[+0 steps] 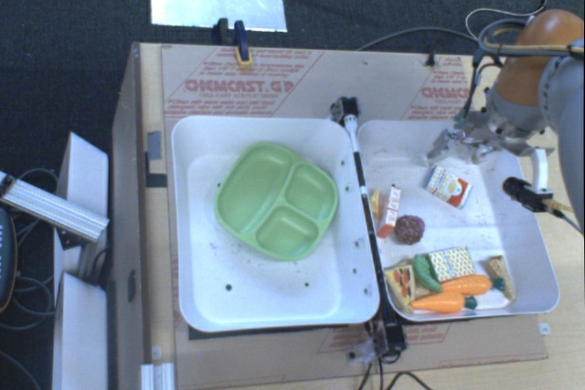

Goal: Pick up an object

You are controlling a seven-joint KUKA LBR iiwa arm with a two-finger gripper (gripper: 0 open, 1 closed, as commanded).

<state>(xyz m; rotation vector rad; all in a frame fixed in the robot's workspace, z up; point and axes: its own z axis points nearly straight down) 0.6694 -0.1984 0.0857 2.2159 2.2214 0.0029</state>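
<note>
the right bin (539, 274) holds a scatter of small things. nearest the gripper is a small white carton (448, 186) with a red and orange print, lying flat and tilted in the bin's upper part. left of it, by the divider, lies a slim red and white packet (390, 210), with a dark round maroon piece (409, 228) just beside it. along the bin's near edge sit a carrot (450, 295), a green vegetable piece (426, 273), a checkered box (451, 264) and a small brown piece (499, 275). the left bin (201, 288) carries a green divided plate (278, 200).

the arm (535, 64) reaches in from the right, its orange band above the wrist, bent down over the right bin's far edge. the gripper (464, 144) hangs just above and beyond the carton, apart from it. its fingers look spread, with nothing between them. both bins rest on the counter (274, 82).
</note>
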